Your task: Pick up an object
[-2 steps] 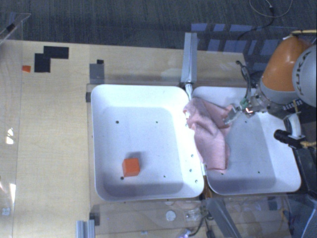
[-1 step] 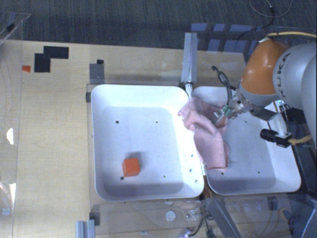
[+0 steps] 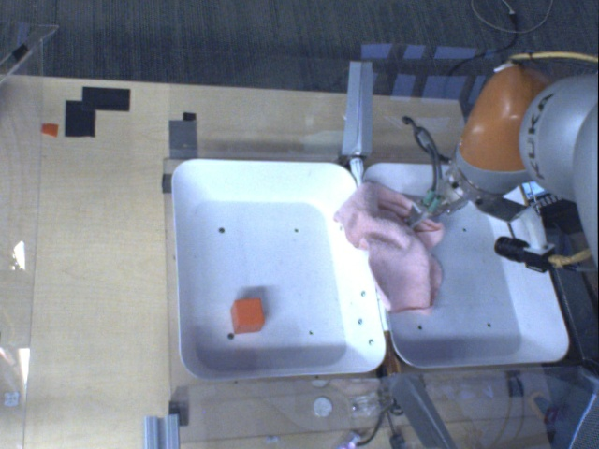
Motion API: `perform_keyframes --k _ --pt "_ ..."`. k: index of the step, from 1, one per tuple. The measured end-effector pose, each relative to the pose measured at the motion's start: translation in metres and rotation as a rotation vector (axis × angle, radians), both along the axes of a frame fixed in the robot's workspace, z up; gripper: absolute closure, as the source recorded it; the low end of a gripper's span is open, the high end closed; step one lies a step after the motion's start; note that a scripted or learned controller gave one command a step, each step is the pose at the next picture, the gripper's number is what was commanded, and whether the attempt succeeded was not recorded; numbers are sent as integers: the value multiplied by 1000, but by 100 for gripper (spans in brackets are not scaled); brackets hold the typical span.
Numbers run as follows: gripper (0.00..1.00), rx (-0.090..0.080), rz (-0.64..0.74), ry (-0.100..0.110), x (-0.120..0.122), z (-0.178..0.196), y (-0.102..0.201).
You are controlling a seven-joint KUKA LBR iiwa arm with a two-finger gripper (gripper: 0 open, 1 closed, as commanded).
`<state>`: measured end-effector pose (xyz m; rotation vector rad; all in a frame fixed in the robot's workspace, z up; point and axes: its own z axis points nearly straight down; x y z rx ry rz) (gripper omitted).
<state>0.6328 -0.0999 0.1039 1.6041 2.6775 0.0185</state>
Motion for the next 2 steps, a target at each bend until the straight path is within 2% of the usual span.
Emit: perform_keyframes --k 1,2 --pt "100 3 -218 12 38 84 41" --pt "100 -1 67 14 38 83 90"
